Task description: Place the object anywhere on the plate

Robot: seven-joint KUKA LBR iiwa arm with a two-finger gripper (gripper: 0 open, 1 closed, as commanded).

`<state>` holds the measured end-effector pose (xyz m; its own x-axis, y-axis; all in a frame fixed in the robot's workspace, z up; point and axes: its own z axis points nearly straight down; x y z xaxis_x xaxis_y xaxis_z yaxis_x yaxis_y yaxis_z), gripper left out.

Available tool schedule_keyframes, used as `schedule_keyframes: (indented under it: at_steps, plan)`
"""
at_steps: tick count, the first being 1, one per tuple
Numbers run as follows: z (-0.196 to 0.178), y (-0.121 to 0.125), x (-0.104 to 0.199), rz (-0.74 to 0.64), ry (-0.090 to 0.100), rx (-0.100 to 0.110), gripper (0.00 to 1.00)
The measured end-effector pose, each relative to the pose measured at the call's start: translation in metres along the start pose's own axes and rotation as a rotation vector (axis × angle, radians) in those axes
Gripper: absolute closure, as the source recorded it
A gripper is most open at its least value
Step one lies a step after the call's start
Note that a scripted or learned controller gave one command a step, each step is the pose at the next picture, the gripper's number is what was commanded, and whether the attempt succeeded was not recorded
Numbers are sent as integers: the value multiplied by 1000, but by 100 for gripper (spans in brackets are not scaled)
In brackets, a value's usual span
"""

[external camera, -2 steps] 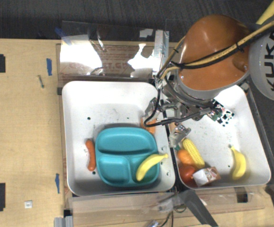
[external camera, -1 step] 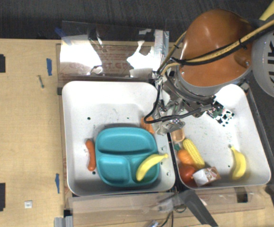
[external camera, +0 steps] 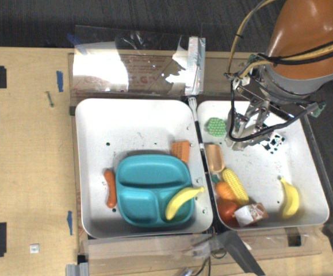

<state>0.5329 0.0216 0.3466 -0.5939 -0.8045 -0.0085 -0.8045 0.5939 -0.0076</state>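
The gripper hangs over the right bin, apparently holding nothing; its spread I cannot tell. Far to its lower left, a banana already lies on the teal plate.

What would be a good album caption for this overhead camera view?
Robot pincer hovers over the right bin while a banana already lies on the teal plate in the left bin.
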Motion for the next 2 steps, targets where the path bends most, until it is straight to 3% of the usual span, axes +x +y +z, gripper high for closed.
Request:
schedule_keyframes:
  at_steps: [1,2]
  plan:
    - [21,57,-7,-116,4,-7,100]
    - [155,81,-90,-72,9,-15,100]
